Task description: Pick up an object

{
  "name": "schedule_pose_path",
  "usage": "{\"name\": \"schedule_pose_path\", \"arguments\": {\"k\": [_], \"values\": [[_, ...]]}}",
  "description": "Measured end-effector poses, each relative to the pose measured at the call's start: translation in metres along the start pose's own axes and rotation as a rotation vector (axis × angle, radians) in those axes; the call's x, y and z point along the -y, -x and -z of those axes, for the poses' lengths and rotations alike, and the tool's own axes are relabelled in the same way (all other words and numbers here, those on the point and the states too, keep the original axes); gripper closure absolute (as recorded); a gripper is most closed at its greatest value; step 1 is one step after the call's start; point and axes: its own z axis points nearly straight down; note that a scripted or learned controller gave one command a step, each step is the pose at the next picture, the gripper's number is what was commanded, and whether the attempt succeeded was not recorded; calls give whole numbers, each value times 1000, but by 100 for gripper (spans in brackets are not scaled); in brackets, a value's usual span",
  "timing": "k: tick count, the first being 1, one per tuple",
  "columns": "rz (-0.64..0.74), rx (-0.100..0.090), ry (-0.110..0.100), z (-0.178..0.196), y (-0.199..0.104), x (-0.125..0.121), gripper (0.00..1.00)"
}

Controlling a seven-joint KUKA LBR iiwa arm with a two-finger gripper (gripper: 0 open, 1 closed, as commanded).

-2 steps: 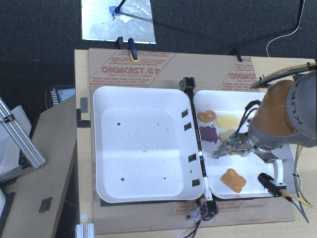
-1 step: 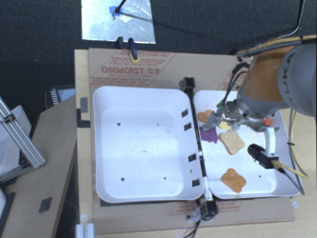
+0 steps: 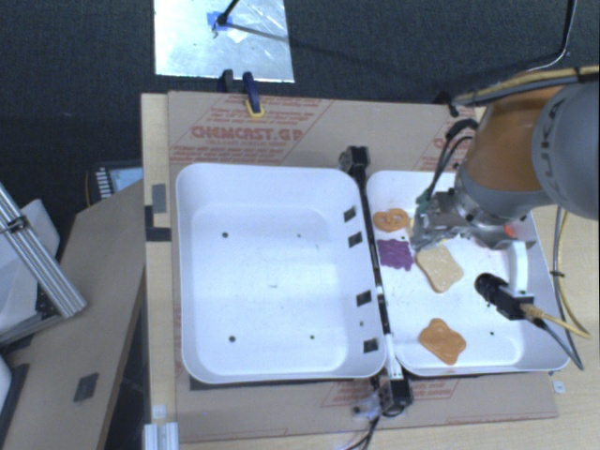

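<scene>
In the right bin (image 3: 539,350), right of centre, the gripper (image 3: 433,228) hovers beside a pale tan toast-shaped piece (image 3: 440,269). Whether it is open or closed, I cannot tell. An orange pretzel (image 3: 392,219) and purple patch (image 3: 395,254) lie just left.

two bins side by side on a cardboard sheet (image 3: 281,129), left bin (image 3: 272,270), right bin (image 3: 487,350) holding a pretzel (image 3: 391,219), flat patch (image 3: 395,254) just below it, toast slice (image 3: 439,268) to its right, another piece (image 3: 442,340) nearer the front
</scene>
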Motion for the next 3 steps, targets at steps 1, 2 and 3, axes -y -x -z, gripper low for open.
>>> {"name": "schedule_pose_path", "arguments": {"k": [1, 2, 3], "values": [[5, -2, 10, 124, -48, 6, 100], [8, -4, 3, 170, -127, 33, 100], [3, -3, 4, 232, -139, 69, 100]]}}
